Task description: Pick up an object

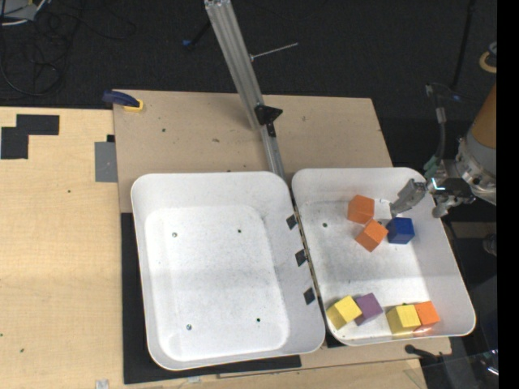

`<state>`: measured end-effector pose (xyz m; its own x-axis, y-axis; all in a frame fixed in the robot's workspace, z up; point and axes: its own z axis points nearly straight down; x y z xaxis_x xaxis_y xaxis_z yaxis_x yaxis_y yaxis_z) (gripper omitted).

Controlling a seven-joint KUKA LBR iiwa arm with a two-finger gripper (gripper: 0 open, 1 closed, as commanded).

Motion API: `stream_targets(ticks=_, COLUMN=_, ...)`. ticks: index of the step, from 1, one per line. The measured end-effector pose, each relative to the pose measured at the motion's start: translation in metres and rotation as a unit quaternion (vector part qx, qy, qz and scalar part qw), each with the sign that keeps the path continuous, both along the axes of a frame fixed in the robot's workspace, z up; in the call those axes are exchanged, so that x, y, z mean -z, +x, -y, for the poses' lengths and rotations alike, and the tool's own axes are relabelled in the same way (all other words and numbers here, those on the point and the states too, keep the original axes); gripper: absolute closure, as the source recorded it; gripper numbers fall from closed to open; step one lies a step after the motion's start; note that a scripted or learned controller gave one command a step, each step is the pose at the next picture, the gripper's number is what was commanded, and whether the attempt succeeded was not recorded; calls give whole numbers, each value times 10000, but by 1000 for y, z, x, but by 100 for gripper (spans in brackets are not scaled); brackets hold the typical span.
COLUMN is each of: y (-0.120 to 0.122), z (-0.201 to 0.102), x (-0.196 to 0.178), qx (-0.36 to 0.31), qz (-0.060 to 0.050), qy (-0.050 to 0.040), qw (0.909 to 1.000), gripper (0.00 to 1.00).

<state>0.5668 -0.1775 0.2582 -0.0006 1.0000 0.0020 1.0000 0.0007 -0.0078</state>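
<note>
In the right bin (454, 286), an orange cube (361, 209), a second orange cube (372, 235) and a blue cube (400, 230) sit close together near the back. Along the front wall lie a yellow cube (345, 309), a purple cube (369, 306), another yellow cube (403, 318) and an orange cube (426, 314). My gripper (423, 203) hangs over the bin's back right part, just above and right of the blue cube. Its fingers are spread open with nothing between them; one fingertip (404, 200) points toward the blue cube.
The left bin (142, 197) adjoins the right one, joined by black clips (301, 256). A slanted aluminium rail (243, 71) rises behind the bins. The wooden bench stretches to the left, with a blue and yellow clamp (123, 100) at its back edge.
</note>
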Motion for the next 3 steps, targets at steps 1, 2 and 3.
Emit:
stream_targets(ticks=1, y=1, z=0, x=-3, qx=2, qz=24, qy=-5, qw=10000, gripper=0)
stream_targets(ticks=2, y=-4, z=6, x=44, qx=7, qz=-1, qy=-1, qw=10000, gripper=0)
stream_targets(ticks=3, y=-3, z=-1, x=90, qx=10, qz=1, qy=2, qw=10000, gripper=0)
